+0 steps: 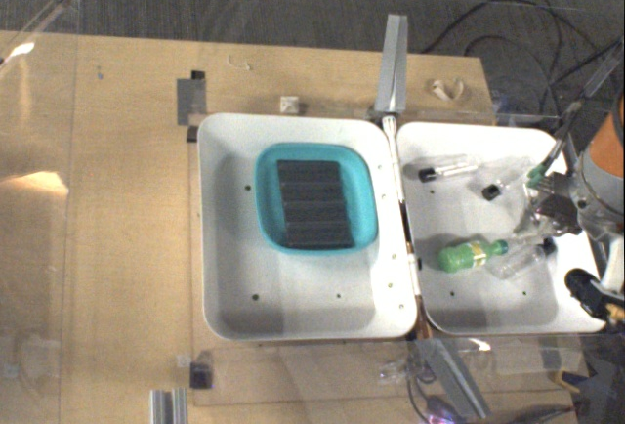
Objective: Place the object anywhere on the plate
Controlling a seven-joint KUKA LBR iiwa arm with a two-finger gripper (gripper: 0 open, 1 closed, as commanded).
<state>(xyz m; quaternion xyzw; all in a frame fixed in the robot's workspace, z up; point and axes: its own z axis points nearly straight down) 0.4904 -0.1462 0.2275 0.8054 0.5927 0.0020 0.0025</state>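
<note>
Hovering gripper at the right bin's right edge, grip state unclear.
Green plastic bottle lies lower centre; turquoise square plate sits left.

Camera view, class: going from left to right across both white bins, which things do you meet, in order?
Left bin → teal plate inside it → right bin → green bottle → gripper at the right bin's right side.
</note>
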